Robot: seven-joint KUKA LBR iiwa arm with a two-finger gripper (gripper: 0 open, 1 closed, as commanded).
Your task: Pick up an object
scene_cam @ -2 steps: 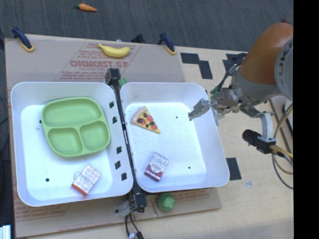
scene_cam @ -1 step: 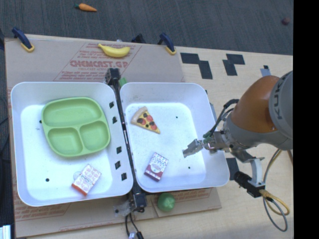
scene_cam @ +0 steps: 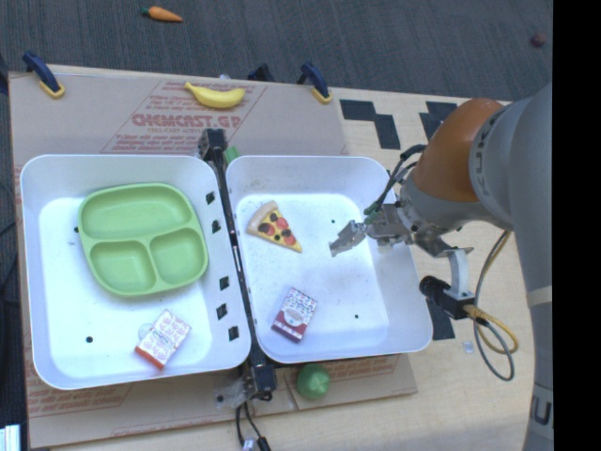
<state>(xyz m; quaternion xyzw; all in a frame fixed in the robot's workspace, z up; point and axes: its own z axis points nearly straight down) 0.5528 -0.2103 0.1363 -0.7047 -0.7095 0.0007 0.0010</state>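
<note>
In the right bin [scene_cam: 404, 316] lie a pizza slice [scene_cam: 273, 225] near its back left and a small red and white carton [scene_cam: 295, 314] toward the front. My gripper [scene_cam: 346, 240] hangs over the right part of this bin, to the right of the pizza slice and apart from it. Nothing shows between its fingers. In the left bin [scene_cam: 38, 280] sit a green divided plate [scene_cam: 143, 238] and a second red and white carton [scene_cam: 162, 337].
A toy banana [scene_cam: 216, 94] lies on the cardboard behind the bins. In front of the right bin sits a green ball [scene_cam: 314, 381]. An orange carrot [scene_cam: 165, 13] lies on the floor at the back. The arm and its cables occupy the bench's right side.
</note>
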